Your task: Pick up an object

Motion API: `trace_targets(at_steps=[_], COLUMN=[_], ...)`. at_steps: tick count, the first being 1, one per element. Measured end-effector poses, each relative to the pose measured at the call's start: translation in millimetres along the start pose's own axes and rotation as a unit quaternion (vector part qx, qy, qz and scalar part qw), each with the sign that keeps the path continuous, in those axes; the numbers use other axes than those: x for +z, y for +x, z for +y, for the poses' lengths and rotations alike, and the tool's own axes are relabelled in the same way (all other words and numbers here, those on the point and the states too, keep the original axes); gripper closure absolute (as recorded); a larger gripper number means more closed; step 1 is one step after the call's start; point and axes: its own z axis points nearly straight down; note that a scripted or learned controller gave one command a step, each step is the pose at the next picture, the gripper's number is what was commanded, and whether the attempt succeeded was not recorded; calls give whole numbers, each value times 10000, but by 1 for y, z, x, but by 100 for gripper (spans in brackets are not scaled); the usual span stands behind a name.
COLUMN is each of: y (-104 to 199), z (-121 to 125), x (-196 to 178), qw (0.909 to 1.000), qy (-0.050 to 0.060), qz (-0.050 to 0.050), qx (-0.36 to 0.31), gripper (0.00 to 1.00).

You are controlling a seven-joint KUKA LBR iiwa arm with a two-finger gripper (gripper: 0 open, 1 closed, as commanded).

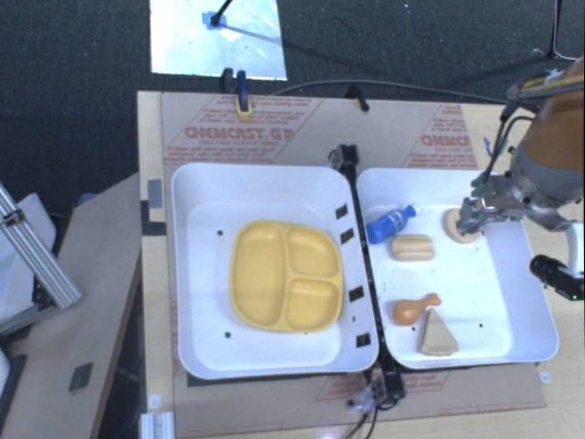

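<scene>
- Red lettering on the board (239,135) behind the bins reads "CHEMCAST GP".
- The gripper (475,216) partly covers a round tan piece (456,228); its grip cannot be told.

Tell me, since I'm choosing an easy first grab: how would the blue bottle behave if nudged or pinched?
The blue bottle lies on its side on the right bin's flat floor, so a nudge would probably roll it. It looks small and plastic, likely light. Its rounded, smooth body might slip from a pinch.
</scene>
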Motion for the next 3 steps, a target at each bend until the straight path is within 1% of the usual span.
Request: trace_targets(at_steps=[1,2,3], y=[50,94,145], z=[16,35,54], x=[-10,-13,-1], qw=[10000,10000,10000], qy=[22,21,28], qz=[16,15,14], qx=[-27,-24,-27], gripper=[100,100,100])
